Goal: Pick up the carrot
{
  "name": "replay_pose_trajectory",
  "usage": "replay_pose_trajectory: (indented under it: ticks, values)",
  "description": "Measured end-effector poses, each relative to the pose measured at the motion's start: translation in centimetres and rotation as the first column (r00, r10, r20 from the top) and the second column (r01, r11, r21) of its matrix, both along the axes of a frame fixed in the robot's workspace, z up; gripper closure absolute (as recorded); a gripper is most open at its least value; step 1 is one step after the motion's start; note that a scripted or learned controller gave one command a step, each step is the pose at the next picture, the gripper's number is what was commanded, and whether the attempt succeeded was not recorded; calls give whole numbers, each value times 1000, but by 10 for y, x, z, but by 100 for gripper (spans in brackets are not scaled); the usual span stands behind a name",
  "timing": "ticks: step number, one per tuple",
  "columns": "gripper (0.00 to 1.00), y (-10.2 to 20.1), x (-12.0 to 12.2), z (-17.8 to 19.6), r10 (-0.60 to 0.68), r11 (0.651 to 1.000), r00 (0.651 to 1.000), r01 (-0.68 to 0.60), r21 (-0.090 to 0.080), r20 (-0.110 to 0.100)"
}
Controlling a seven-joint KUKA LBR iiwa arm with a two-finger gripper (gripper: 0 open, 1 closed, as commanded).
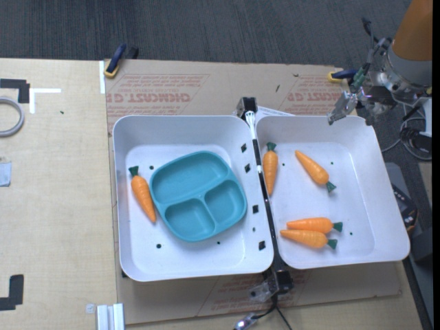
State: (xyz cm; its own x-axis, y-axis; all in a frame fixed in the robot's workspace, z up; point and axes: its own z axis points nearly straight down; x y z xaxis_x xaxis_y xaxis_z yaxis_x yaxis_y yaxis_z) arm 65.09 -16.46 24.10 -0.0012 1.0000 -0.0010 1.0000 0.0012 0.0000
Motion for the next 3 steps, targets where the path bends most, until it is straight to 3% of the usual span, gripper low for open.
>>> replay_pose_trajectory:
  ticks: [1, 2, 3]
  values:
    - [0, 26, -3, -132, 2, 1000, 1000, -2, 1, 0]
    - [0, 14, -44, -149, -3, 1000, 1000, 3, 1, -1]
    - [100, 13, -44, -138, -5, 1000, 1000, 5, 0, 1]
